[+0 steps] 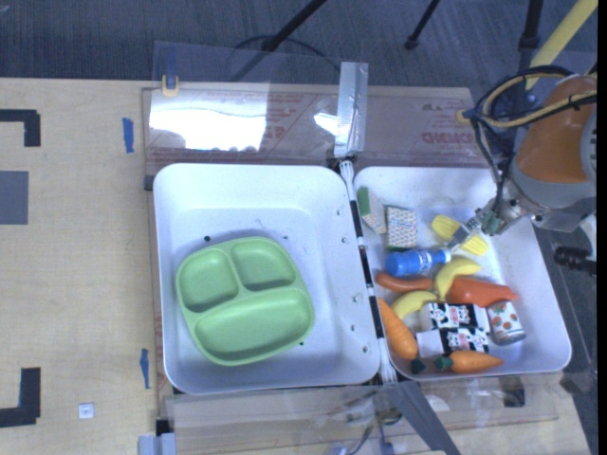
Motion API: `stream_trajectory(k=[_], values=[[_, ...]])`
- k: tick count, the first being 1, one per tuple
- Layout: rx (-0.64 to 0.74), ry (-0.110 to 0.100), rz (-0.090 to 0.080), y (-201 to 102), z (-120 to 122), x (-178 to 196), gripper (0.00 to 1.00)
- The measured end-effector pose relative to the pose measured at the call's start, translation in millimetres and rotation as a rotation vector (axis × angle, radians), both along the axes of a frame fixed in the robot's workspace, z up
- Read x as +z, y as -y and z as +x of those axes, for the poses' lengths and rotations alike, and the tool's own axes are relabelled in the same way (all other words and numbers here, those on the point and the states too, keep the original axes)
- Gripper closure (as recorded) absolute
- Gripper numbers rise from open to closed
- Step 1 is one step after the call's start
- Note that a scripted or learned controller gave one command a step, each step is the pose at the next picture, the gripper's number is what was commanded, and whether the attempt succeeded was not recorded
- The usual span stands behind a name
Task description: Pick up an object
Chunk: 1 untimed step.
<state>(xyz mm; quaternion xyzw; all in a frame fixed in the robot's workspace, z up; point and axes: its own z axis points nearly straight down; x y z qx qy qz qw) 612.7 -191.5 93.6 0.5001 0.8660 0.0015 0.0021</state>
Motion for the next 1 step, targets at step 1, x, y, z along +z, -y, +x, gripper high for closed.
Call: stream_trajectory(k=[1], values=[[-0.095,-0.002,-0.001,-6.1,-26.0,136.4,1.0]])
